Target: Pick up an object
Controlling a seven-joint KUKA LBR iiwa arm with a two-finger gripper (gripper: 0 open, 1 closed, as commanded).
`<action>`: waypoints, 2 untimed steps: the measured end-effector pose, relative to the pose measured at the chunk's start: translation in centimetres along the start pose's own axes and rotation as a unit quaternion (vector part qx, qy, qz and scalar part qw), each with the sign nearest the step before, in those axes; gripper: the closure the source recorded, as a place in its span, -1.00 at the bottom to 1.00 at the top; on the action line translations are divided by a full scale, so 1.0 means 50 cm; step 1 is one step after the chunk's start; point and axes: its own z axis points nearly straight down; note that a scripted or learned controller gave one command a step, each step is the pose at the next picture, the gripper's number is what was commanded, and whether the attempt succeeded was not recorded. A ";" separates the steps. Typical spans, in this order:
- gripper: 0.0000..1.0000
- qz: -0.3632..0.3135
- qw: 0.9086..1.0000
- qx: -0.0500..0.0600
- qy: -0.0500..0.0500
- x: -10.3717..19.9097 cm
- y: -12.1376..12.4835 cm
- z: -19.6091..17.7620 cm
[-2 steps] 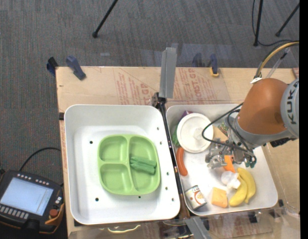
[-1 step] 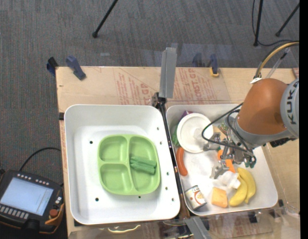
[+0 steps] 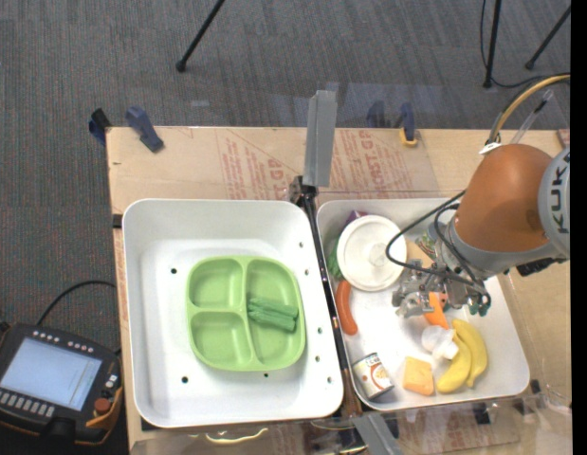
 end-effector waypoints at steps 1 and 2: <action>-1.00 0.000 1.000 0.000 0.001 0.000 0.001 0.001; 1.00 -0.004 1.000 0.000 -0.001 -0.002 0.003 -0.019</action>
